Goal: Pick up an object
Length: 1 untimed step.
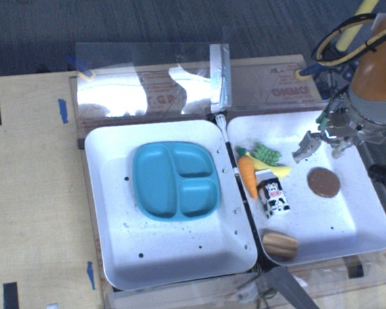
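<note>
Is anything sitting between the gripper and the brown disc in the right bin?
Nothing visible does. The gripper hangs over the right bin, and the brown disc lies just below it in the view on bare bin floor. The carrot, banana and cow carton lie off to the left.

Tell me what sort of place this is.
Probably a robot grasping test bench, not a kitchen: a robot arm over two white bins, toy food such as a carrot, and tape markers on the plywood.

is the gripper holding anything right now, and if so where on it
Nothing is held: the gripper hangs with open fingers over bare floor of the right bin.
</note>
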Available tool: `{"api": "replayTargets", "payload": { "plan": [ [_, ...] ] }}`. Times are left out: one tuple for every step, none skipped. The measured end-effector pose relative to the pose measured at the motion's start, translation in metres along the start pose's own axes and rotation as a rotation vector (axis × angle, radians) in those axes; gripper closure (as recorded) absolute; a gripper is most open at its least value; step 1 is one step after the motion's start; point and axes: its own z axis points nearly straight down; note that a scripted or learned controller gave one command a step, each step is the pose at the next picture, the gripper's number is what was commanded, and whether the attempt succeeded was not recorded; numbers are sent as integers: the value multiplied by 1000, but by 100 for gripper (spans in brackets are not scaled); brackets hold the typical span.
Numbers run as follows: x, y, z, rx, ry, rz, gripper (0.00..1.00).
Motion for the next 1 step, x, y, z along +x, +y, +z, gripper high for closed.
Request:
{"api": "replayTargets", "payload": {
  "plan": [
    [11, 52, -13, -4, -2, -6, 0]
  ]
}}
